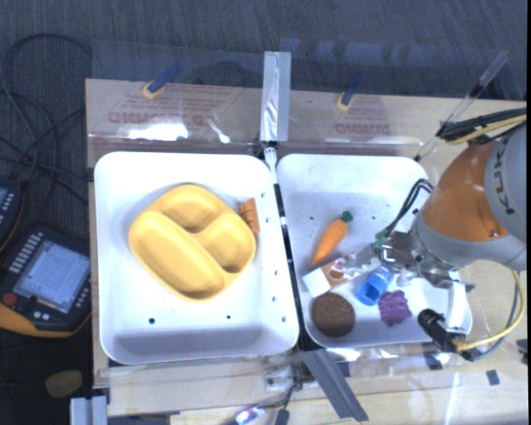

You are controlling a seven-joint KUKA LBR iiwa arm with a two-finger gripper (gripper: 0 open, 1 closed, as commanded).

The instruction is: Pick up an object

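Note:
In the right bin [354,165] lie an orange carrot with a green top [330,240], a small white and red block [326,275], a blue object [372,288], a purple grape cluster [394,307] and a brown round disc [333,313]. My gripper [388,268] reaches in from the right and hangs low over the blue object, its metal tip close above or touching it. Nothing is visibly held. The grey wrist with its orange band [465,206] covers the bin's right side.
The left bin [124,326] holds a large yellow lobed object [192,240] and a small orange piece [249,215] by the dividing wall. A black and yellow cable [442,330] trails near the right bin's front right corner. Handheld controllers lie on the floor at far left.

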